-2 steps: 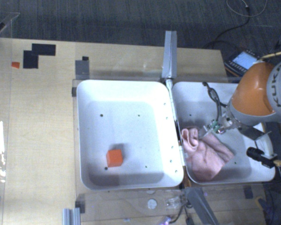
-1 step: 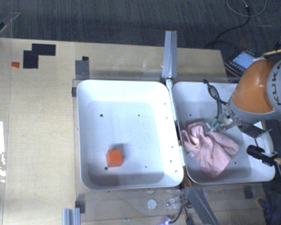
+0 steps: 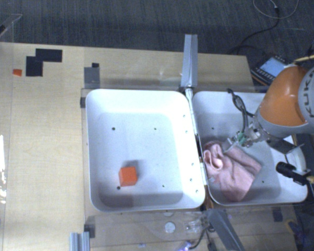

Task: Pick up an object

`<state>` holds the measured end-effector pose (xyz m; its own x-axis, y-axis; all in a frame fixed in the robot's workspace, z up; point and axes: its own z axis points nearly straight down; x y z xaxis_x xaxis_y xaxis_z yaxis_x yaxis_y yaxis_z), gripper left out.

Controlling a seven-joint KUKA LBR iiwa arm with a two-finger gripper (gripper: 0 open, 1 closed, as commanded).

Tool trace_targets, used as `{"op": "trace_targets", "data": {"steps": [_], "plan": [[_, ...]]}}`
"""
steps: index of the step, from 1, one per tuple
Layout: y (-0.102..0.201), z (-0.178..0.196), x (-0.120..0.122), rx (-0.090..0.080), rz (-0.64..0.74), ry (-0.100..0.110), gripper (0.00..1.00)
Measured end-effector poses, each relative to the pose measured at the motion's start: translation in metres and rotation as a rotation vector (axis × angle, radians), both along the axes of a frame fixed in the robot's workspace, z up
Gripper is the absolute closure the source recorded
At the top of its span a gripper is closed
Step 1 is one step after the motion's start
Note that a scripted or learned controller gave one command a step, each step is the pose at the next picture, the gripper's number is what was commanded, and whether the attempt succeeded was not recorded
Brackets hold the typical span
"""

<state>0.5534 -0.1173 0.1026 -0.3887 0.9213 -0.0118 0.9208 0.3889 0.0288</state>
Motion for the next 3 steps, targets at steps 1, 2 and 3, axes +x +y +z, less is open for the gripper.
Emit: {"op": "trace_targets", "data": {"steps": [1, 2, 3], "plan": [[0.018, -0.010, 0.017, -0.001, -0.101, 0.011, 0.00], [0.025, -0.010, 0.079, -0.001, -0.130, 0.009, 0.00], [0.020, -0.010, 0.056, 0.000, -0.055, 0.006, 0.00]]}}
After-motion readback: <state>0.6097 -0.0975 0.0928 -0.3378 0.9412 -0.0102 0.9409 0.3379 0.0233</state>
